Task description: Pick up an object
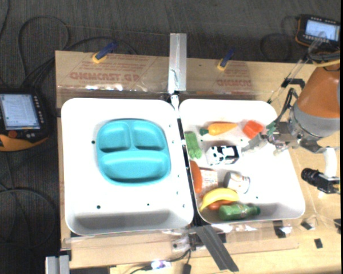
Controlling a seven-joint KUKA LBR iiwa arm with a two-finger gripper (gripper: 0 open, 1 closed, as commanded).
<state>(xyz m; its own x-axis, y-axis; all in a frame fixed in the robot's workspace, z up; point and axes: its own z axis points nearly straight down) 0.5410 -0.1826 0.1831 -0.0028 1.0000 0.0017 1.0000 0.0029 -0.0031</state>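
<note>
Near edge of the right bin [286, 207]: a green bottle [239, 211] lies on its side by the front wall, touching a yellow banana [218, 196] just behind it. Both look like light plastic toys, smooth and likely slippery; the bottle's round body would want a grip across its narrow axis.

Behind the banana, a small white cup-like piece [238, 181] lies tipped over, next to a flat printed card [209, 177]. An orange-red stick [196, 176] runs along the divider side. Further in, a black-and-white object [223, 153] sits mid-bin, and a green block [192, 144] lies against the divider.

Far side of the bin: a toy carrot [220, 128] with a green tip, and an orange-red block [252, 129] just to its right.

Gripper [257, 142]: low over the right-hand part of the bin, reached in from the right, tip just beside the orange-red block and slightly nearer the camera. Cannot tell from this view whether the fingers are spread or closed; nothing is visibly between them.

Judgement: the orange-red block is the closest candidate. It looks stiff, light and compact, best pinched across its short sides. It sits just off the tip rather than between the fingers, so a small shift toward the far wall seems needed before closing.

Left bin [74, 153]: holds a blue compartment tray [134, 152], well apart from the gripper.
</note>
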